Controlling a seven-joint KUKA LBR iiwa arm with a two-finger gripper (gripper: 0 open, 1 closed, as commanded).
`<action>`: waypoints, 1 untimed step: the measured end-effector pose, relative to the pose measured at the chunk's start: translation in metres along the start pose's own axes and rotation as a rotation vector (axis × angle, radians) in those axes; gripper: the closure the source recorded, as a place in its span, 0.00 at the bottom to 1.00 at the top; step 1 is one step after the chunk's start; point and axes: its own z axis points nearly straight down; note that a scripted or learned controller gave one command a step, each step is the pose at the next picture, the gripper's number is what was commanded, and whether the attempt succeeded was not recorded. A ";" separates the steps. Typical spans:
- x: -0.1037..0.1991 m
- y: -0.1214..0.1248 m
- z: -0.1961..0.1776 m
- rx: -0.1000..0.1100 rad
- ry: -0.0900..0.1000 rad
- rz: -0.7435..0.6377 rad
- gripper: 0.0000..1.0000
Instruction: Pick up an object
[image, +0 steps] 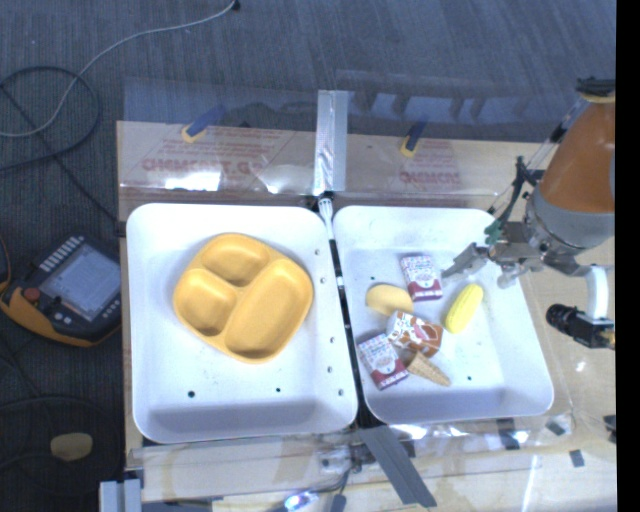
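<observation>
The nearest candidate for picking is the small yellow corn-cob-shaped toy (462, 307), lying tilted on the floor of the right-hand shallow white plastic bin (520, 385), toward that bin's right side and apart from the other items. Left of the cob lies a pale yellow rounded lemon-like piece (386, 297); up and to the cob's left is a small red-and-white printed carton (421, 276); below and left of the cob sit a red-and-orange printed packet (414, 334), a second red-and-white carton (378, 359) and a tan cone-shaped piece (430, 372), these three crowded together. The two-finger gripper (483, 259) hangs just above and right of the cob, over the bin's upper right part, and its fingers look spread apart with nothing between them. To do this well, I would centre over the cob's middle, turn the wrist so the fingers straddle its narrow width, and descend straight, since its round smooth sides may slip. Far left of the cob, the left-hand white bin (165, 400) holds a yellow three-section plastic dish (243, 295).
</observation>
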 end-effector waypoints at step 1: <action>-0.043 0.034 0.103 -0.013 0.000 -0.146 0.00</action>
